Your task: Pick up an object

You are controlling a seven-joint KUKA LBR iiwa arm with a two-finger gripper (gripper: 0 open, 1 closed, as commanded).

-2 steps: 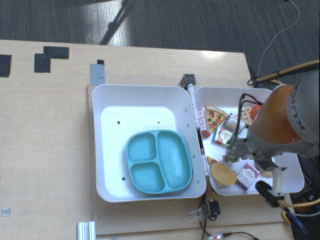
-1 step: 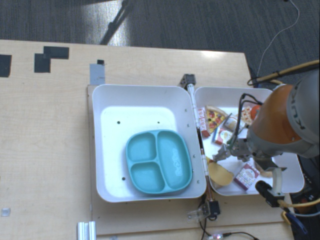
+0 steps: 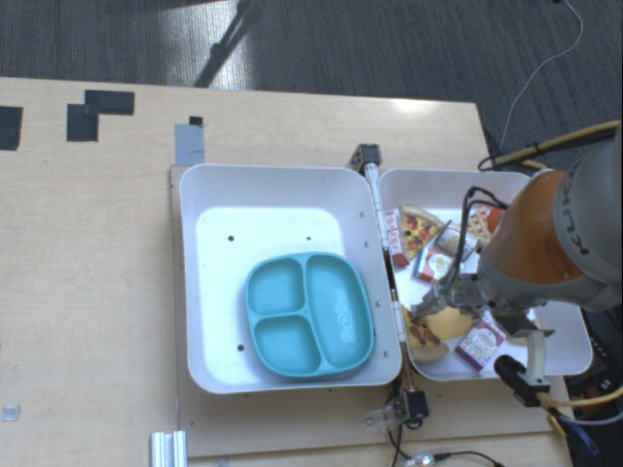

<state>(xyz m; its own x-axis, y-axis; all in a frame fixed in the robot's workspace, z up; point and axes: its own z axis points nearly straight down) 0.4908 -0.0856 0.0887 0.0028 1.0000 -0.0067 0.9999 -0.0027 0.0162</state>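
The right bin [image 3: 574, 358] holds several small things. A pizza-slice piece [image 3: 420, 229] lies near its far left, with a white packet [image 3: 435, 263] just below it. At the near side I see a yellow rounded object [image 3: 448, 325] and a red-and-white packet [image 3: 482, 343]. My gripper [image 3: 451, 297] reaches down into this bin just above the yellow object. The grey and orange wrist [image 3: 531, 246] covers most of it. I cannot make out anything lifted off the bin floor.
The left bin [image 3: 224, 212] holds a blue divided plate [image 3: 310, 312] at its near right. A ridge [image 3: 382, 251] separates the two bins. A red-and-white strip [image 3: 392, 233] lies along the right bin's left wall. Cables hang at the bench's near right edge.
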